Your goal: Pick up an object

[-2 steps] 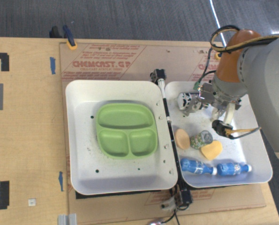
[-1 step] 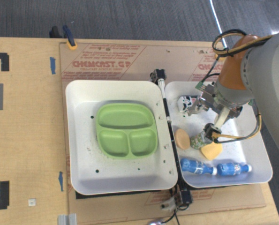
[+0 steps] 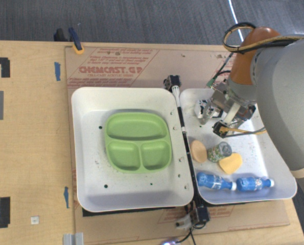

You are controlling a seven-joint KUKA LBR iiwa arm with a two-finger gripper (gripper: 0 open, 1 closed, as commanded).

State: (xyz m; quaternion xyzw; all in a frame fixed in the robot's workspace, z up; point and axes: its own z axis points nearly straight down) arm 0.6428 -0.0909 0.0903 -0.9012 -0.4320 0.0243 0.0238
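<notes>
My gripper (image 3: pixel 212 120) hangs over the back part of the right bin (image 3: pixel 279 180), with its fingers apart and nothing between them. In front of it, several small objects lie in that bin: a tan oval piece (image 3: pixel 198 150), a small grey-green jar (image 3: pixel 219 151), a yellow piece (image 3: pixel 230 163) and two blue bottles (image 3: pixel 213 181) (image 3: pixel 254 184) end to end near the front wall. The gripper is above and behind the tan piece and the jar, apart from them.
The left bin (image 3: pixel 85 152) holds a green divided plate (image 3: pixel 138 140). A black clamp (image 3: pixel 171 81) sits at the back where the two bins meet. The arm's grey body (image 3: pixel 287 101) covers the right bin's right side.
</notes>
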